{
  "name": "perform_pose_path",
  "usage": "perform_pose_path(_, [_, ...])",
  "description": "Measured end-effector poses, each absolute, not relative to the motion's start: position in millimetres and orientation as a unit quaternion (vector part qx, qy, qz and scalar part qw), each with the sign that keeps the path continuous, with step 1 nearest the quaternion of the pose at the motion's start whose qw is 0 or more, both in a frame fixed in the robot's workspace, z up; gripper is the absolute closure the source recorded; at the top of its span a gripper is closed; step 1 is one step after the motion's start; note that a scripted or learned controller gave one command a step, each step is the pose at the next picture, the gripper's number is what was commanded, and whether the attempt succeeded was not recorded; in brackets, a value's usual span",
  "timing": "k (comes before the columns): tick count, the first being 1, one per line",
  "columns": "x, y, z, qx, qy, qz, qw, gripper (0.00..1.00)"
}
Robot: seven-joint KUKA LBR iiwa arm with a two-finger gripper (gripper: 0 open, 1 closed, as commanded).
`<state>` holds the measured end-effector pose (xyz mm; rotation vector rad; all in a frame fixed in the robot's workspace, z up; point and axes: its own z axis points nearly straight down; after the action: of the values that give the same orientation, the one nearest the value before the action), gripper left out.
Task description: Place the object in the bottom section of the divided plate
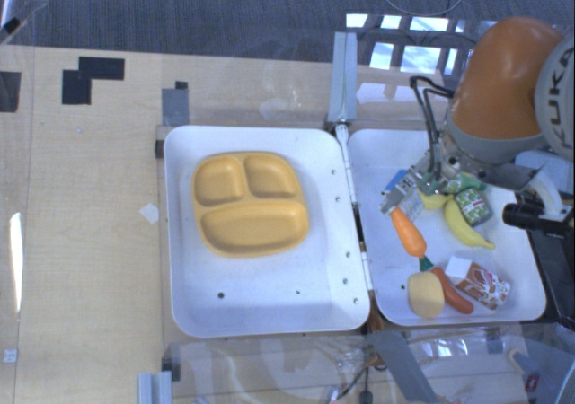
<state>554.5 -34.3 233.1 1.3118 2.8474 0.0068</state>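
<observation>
A yellow divided plate [251, 203] lies in the left white bin [260, 303], with two small sections at the back and one long section at the front. All three sections hold nothing. My gripper [403, 197] hangs low over the right bin [382, 290], just above the upper end of an orange toy carrot [410, 233]. The carrot lies flat and slanted on the bin floor. The view does not show anything held by the gripper.
Beside the carrot in the right bin lie a yellow banana [467, 226], a green packet [473, 205], a pale yellow round fruit [427, 294], a red sausage [452, 293] and a red-and-white carton [482, 285]. A raised divider [356, 232] separates the bins.
</observation>
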Motion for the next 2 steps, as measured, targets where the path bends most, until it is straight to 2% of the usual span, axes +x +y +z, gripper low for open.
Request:
perform_pose_path(1, [593.1,47,215,0.421,0.907,0.0019,0.002,1.0])
perform_pose_path(2, [627.8,116,180,0.288,0.957,0.0022,0.003,1.0])
